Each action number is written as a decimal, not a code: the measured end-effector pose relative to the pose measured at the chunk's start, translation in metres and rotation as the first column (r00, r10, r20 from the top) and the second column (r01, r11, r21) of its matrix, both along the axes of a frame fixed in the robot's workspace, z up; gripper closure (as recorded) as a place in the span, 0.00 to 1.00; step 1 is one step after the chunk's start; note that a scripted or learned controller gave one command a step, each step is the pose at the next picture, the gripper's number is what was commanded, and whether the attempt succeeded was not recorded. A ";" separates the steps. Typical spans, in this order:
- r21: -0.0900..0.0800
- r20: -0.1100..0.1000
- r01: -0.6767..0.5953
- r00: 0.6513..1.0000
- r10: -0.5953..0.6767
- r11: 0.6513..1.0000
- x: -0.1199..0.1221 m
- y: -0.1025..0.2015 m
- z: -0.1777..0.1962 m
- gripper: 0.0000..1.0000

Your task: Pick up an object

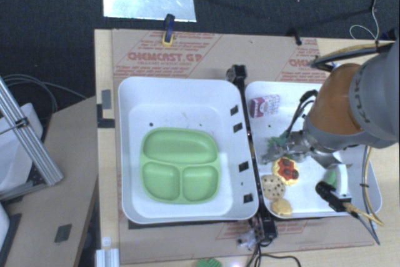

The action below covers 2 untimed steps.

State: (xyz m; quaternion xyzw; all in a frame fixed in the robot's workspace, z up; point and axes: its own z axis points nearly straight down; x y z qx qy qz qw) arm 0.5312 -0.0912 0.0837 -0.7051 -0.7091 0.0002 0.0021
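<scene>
My gripper (277, 147) is low over the left middle of the right bin (300, 89). Its tip is right by a small grey-green thing (272, 146). Whether it touches that thing is unclear. Just below the tip lies a yellow toy pizza slice with red spots (287, 169). A round speckled cookie (272, 184) and a pale yellow piece (282, 206) lie nearer the bin's front. A pink and white carton (264, 105) stands at the bin's back left. The arm hides the bin's right half.
The left bin (181, 92) holds a green divided plate (181, 164). A ridge with black clips (241, 128) separates the two bins. A bit of green (330, 176) shows beside the wrist bracket. A metal frame (25, 141) stands at the far left.
</scene>
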 end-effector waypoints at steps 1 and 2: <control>-0.006 0.010 0.006 1.000 -0.006 1.000 0.048 -0.055 0.002 0.00; -0.004 0.008 0.004 1.000 -0.004 1.000 0.047 -0.052 0.012 1.00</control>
